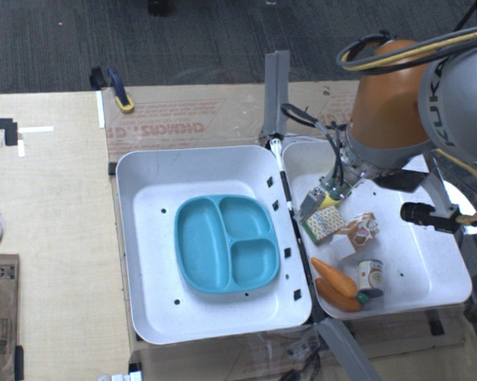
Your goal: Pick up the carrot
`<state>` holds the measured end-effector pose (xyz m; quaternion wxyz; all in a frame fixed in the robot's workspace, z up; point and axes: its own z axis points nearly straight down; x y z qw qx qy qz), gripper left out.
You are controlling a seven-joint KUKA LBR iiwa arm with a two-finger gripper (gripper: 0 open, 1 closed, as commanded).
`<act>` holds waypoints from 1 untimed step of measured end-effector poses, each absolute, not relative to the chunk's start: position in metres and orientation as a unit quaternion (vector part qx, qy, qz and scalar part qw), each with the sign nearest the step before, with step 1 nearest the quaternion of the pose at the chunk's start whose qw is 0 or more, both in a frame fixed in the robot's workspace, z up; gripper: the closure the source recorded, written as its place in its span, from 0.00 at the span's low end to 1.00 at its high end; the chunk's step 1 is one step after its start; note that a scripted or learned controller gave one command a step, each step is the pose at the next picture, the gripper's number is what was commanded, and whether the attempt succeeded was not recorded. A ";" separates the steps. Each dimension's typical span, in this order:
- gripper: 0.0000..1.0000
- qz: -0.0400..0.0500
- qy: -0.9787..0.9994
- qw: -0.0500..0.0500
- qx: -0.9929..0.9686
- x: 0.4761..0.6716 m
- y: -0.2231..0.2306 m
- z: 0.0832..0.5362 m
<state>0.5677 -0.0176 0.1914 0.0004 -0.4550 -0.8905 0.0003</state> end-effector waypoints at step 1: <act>0.00 0.000 -0.954 0.000 -0.301 0.568 -0.036 0.191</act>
